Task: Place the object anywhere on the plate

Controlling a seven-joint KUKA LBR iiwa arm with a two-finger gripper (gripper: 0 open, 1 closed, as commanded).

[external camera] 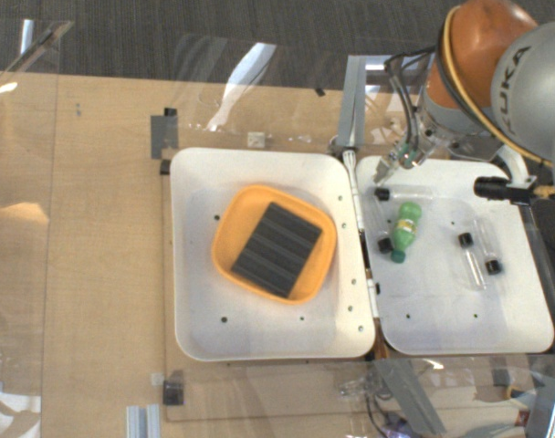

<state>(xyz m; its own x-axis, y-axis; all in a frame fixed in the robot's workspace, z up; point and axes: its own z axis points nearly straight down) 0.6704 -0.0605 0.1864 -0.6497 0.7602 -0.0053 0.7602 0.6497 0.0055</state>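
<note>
The big grey robot arm (533, 80) has dark letters on its round grey shell, close to the right side. They run up and down, and they seem to spell "KUKA", the maker's name. The letters are partly cut off at the edge, so the whole word is hard to see.

No other words or numbers can be read. The small green plastic bottle (405, 229) has a paler band around it like a label, but it is too small to read. The dark grey ridged block (277, 249) and the orange square plate (225, 235) have no writing on them.
</note>
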